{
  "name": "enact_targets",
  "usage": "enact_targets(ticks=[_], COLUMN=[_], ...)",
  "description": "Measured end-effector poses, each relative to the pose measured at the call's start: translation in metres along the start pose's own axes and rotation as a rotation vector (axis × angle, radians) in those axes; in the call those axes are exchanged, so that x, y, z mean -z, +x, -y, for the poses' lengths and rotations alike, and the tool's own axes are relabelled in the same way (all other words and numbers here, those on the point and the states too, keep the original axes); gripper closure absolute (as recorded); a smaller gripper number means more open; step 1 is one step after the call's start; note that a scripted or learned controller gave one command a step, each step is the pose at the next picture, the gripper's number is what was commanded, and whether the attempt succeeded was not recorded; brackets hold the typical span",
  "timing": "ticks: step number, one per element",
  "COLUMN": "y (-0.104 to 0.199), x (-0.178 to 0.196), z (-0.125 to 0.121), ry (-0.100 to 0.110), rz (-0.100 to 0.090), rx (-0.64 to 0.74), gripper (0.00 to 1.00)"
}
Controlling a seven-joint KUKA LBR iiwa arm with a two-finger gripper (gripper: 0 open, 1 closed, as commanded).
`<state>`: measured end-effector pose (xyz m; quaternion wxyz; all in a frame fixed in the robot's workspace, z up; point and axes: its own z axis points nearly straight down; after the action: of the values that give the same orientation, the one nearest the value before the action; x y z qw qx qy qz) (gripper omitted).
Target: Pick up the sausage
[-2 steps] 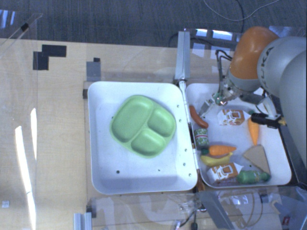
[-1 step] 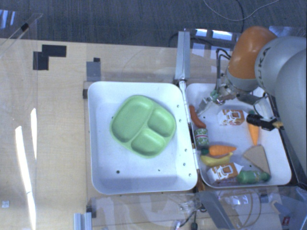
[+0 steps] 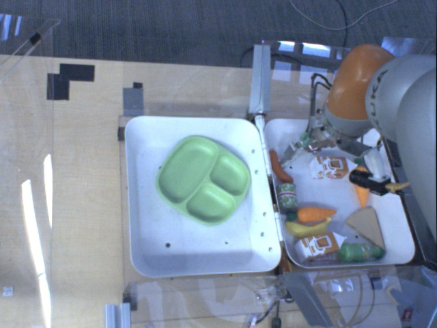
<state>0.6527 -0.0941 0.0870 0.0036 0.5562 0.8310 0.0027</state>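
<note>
The arm (image 3: 399, 94) enters from the right and hangs over the upper part of the right bin (image 3: 403, 248). The left bin (image 3: 140, 251) holds a green divided plate (image 3: 203, 178) and plays no part in the pick.

The gripper (image 3: 308, 142) sits low over the upper-left area of the right bin. Its fingers merge with the bin floor and with the packet (image 3: 330, 167) beside them, so whether they are spread or closed cannot be told. Nothing is visibly held.

The sausage (image 3: 277, 166) lies along the left wall of the right bin, long axis roughly parallel to that wall, its lower end touching or nearly touching a small can (image 3: 287, 196). It lies to the left of the gripper and slightly below it in the view, near but apart.

Probable faults from this position:
- Wall contact: the sausage rests against the bin wall, so a finger may strike the rim or find no gap on that side.
- Wrong object: the can and the packet lie close by; a small offset could close on either.
- Slip: a rounded, narrow body may roll out if gripped off-centre.
- Crowding: the carrot (image 3: 314, 214) and banana (image 3: 306, 228) lower down limit any approach from that side.
</note>
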Motion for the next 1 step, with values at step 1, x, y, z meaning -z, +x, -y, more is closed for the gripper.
enact_targets(ticks=[1], y=[0.0055], x=[0.0006], z=[0.0112], ry=[-0.001], rz=[0.001], rx=[-0.009], gripper=[0.00])
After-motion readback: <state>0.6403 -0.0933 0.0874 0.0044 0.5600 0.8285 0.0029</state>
